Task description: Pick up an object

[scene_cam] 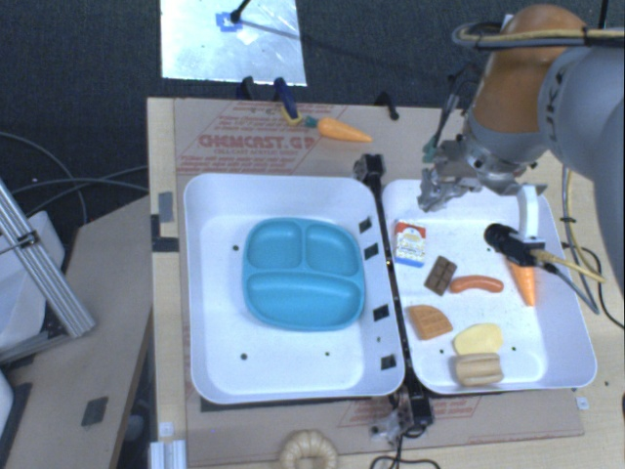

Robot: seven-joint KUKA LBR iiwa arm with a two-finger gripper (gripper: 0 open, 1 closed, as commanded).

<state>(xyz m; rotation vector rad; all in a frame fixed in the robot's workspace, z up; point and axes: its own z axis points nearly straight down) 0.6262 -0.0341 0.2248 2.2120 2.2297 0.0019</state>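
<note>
Grey arm [547, 96] hiding right bin's [576, 355] far corner, jaws indistinct

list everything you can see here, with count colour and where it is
bins: 2, white, side by side on the bench
divided plate: 1, blue, left bin
small carton: 1, red and white, right bin
chocolate bar: 1, brown, right bin
sausage: 1, orange-red, right bin
bread-like pieces: 3, tan and yellow, right bin's near end
carrot: 1, orange, right bin
carrot outside: 1, orange, behind the bins
arm: 1, grey and orange, from the right
claw: 1, grey, over right bin's far corner
</note>
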